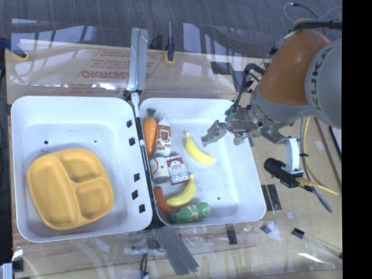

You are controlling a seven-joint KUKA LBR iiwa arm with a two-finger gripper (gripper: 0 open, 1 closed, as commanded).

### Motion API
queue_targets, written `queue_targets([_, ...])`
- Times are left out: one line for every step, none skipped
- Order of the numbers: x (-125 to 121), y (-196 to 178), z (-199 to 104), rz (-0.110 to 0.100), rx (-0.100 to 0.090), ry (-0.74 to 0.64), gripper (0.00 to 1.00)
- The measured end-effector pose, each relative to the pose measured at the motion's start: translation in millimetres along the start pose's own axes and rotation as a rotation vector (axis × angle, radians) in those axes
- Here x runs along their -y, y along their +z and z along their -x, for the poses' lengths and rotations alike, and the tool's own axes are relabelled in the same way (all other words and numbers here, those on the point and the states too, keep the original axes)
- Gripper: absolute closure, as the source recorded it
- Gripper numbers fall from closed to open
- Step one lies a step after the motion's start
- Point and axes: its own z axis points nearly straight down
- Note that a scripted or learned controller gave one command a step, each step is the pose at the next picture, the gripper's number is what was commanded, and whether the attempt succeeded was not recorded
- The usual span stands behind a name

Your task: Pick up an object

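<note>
My gripper [213, 133] hangs over the right bin [235, 182], in its upper right part. It sits just above and to the right of a yellow banana [197, 150] and nothing shows in it. Along the bin's left side lie a carrot [150, 133], a small brown and white carton [163, 139], a red and white packet [177, 170] and a small tub [157, 167]. A second banana [182, 194], a red sausage [161, 200] and a green bottle [190, 213] lie toward the front.
The left bin [70, 115] holds a yellow divided plate [70, 188] at its front left. A metal strip [138, 60] runs between the bins at the back. The right bin's floor is bare to the right of the bananas.
</note>
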Motion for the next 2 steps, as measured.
queue_targets([-39.7, 140.2, 20.7, -0.001, 0.001, 0.001, 0.00])
queue_targets([-48.0, 159.7, 20.4, 0.000, 0.000, -0.005, 0.00])
